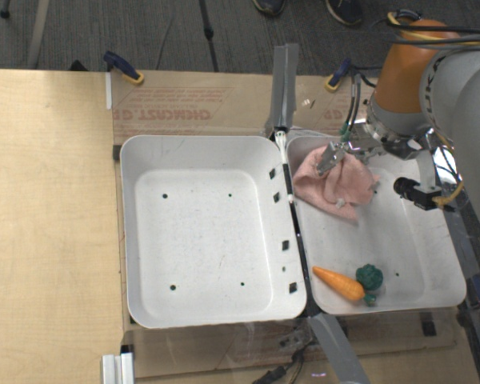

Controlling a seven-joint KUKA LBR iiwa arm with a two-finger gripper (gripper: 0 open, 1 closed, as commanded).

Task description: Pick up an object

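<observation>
A pink cloth point(336, 186) is bunched in the back left part of the right bin point(416, 246). Its top is drawn up into a peak between the fingers of my gripper point(331, 159), which is shut on it. The cloth drapes down from the fingers, and its lower corner points toward the bin floor. A toy carrot point(338, 283) with a green leafy top point(370, 277) lies near the front edge of the same bin, well apart from the gripper.
The left bin point(144, 214) sits beside the right one, with a raised divider point(286, 182) between them. Cardboard point(192, 106) lies behind the bins, held by clamps. The arm's grey body and orange band point(412, 62) hang over the back right.
</observation>
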